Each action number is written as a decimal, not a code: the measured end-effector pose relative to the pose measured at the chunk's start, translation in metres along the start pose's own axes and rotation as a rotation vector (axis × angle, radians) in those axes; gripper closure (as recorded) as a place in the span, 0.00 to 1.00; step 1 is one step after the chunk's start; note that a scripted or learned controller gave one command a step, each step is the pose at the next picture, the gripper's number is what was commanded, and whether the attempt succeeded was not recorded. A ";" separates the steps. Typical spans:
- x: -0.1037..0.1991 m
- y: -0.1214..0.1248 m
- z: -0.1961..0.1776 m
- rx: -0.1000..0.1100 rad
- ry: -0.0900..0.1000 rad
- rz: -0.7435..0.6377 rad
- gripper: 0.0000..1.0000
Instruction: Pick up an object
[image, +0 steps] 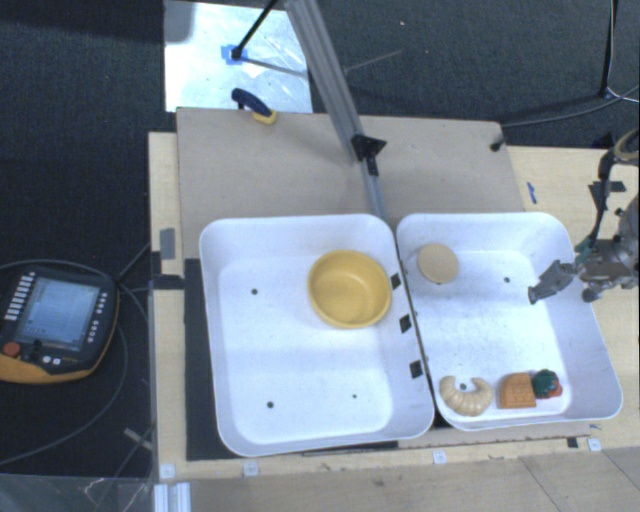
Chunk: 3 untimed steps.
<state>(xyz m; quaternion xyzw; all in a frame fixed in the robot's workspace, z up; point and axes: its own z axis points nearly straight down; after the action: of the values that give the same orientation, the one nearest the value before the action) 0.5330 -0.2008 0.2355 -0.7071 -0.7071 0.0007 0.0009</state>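
The jaws (570, 280) hang over the right bin's (500, 330) right rim, parted, with nothing between them; the arm enters low from the right. In that bin lie one tan disc (437, 264), one cream croissant-like piece (466, 396), one orange block (517, 391) and one red-green item (546, 383). The left bin (250, 380) holds one yellow bowl (349, 288).
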 end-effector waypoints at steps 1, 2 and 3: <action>-0.003 -0.003 0.062 0.002 0.001 0.000 0.00; 0.000 -0.001 0.124 0.002 0.001 0.000 0.00; -0.001 0.000 0.111 -0.004 -0.001 0.000 1.00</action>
<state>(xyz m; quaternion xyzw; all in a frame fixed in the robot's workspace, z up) 0.5330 -0.2020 0.1249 -0.7071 -0.7071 -0.0004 -0.0007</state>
